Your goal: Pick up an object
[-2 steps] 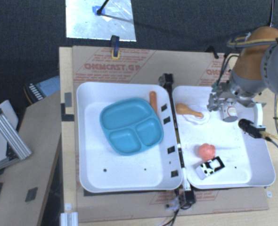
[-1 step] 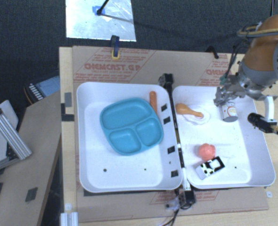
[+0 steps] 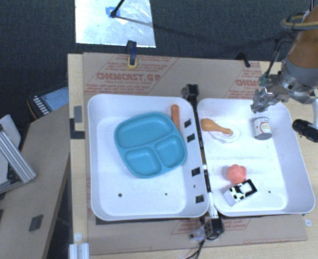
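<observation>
My gripper (image 3: 260,104) hangs over the far right part of the right bin (image 3: 296,161), just above a small silver can (image 3: 262,128) with a white and orange label. In the same bin lie a tan drumstick-shaped toy on a white piece (image 3: 220,128), a pink-orange ball (image 3: 236,172), and a black and white block (image 3: 241,192) near the front. The left bin (image 3: 102,188) holds a blue divided plate (image 3: 150,151) and an orange carrot-like stick (image 3: 175,115) beside the divider.
A black clip rail (image 3: 198,144) runs between the two bins. The bins rest on a cardboard sheet (image 3: 164,74). A shiny metal sheet (image 3: 115,16) lies at the back, and a metal frame (image 3: 5,150) stands at the left.
</observation>
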### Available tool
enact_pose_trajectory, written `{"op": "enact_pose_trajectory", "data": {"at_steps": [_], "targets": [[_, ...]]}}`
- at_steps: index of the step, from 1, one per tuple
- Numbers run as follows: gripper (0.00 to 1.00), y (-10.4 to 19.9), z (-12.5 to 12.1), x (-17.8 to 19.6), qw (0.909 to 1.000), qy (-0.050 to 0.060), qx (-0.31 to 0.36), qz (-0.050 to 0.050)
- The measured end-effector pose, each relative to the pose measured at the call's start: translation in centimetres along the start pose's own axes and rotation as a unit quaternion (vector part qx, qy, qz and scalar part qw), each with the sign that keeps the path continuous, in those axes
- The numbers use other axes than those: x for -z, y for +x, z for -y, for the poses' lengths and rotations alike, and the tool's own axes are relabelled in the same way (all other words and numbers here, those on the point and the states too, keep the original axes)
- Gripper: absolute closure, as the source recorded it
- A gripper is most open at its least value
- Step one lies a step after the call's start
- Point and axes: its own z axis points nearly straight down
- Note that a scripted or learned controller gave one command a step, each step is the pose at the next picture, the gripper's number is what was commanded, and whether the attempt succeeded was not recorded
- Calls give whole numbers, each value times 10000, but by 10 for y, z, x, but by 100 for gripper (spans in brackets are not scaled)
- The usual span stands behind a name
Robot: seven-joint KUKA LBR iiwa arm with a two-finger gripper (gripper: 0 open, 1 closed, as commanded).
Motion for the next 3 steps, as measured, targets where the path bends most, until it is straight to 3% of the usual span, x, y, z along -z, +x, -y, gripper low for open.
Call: {"op": "enact_pose_trajectory", "data": {"at_steps": [1, 3], "targets": [[100, 0, -1, 35, 10000, 2, 6, 0], [100, 106, 1, 6, 10000, 21, 28, -15]]}}
